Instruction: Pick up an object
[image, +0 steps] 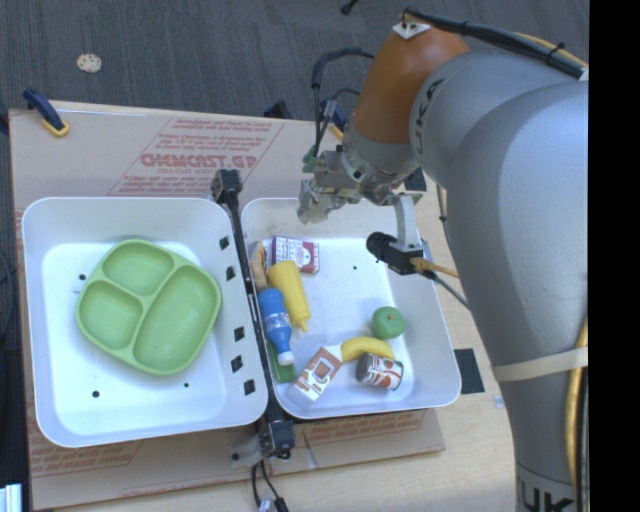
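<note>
My gripper (313, 204) hangs over the back edge of the right bin (430, 330), just behind a small red and white carton (297, 254). In front of that carton lie a yellow mustard bottle (290, 291) and a blue bottle (277, 326) along the bin's left wall. A green round fruit (388, 322), a banana (366, 348), a red can (381, 372) and a second small carton (318, 372) sit toward the near side. I see nothing in the gripper.
The left bin (50, 390) holds a green divided plate (148, 305). Black clips (236, 290) run along the seam between the bins. A black fitting (392, 251) on the arm overhangs the right bin's far right part. Cardboard (190, 150) lies behind the bins.
</note>
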